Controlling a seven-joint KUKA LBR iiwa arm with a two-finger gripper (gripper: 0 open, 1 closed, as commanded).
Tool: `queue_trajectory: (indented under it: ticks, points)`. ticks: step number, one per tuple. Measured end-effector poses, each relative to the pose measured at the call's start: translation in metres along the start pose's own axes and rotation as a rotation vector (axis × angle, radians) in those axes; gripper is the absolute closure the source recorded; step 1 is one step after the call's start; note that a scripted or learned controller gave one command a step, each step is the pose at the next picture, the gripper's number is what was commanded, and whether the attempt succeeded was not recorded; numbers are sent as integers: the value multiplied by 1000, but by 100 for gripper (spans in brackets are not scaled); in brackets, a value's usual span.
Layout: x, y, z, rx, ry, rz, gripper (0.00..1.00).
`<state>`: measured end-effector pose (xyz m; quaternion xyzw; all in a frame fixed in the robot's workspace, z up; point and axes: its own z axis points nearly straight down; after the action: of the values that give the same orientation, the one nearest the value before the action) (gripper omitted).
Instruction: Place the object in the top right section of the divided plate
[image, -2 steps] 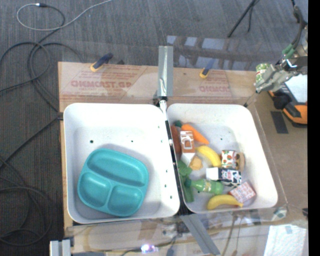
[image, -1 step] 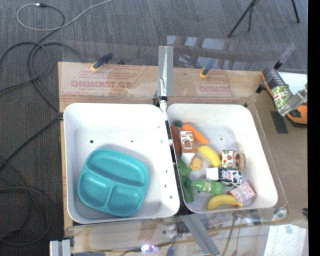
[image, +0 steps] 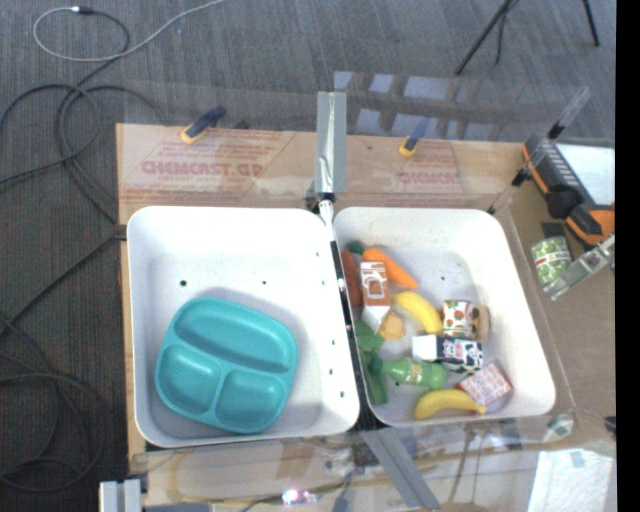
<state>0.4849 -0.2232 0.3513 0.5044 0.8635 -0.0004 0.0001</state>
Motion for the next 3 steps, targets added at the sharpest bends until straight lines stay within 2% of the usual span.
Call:
queue_trajectory:
  ticks: [1, 2, 3]
  points:
    - [67, 63, -83, -2, -2, 8, 100]
    - [37, 20, 60, 1, 0, 108, 100]
    - [59, 92, -83, -1, -1, 66, 100]
